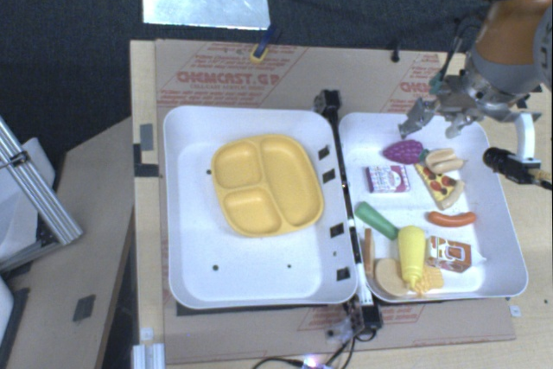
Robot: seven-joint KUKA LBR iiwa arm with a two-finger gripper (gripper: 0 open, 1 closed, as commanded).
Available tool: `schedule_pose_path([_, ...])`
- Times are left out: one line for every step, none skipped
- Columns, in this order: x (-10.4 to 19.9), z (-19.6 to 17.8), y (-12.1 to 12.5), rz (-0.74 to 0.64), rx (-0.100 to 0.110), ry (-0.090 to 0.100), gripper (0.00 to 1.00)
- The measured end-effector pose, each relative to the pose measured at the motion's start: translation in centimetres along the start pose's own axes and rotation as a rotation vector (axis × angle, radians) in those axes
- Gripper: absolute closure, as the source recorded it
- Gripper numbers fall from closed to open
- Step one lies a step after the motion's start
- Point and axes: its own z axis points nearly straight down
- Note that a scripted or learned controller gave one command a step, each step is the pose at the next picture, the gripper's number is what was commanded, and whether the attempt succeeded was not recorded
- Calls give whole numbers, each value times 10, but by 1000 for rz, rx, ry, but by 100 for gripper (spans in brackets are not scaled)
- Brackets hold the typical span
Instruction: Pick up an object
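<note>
- The gripper [429, 120] hung over the far end of the right bin [508, 259], fingers spread and holding nothing — seemingly poised to choose
- Just below it lay the purple grapes [403, 152], likeliest target; hot dog [443, 159] and pizza slice [439, 185] beside them
- Yellow tray [263, 185] sat apart, left of the grapes

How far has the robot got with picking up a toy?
Nothing looks picked up yet. The claw is open and hangs over the far end of the right bin, just above the purple grapes, with nothing between its fingers. Still to do: come down, close on a toy and lift it.
</note>
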Motion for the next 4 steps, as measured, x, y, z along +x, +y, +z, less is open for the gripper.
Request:
schedule_pose_path([0,-8,2,-2,-13,-2,0])
schedule_pose_path([-1,34,7,0,-10,-2,0])
schedule_pose_path([3,95,5,0,-10,-1,0])
schedule_pose_path([3,145,7,2,-12,-1,0])
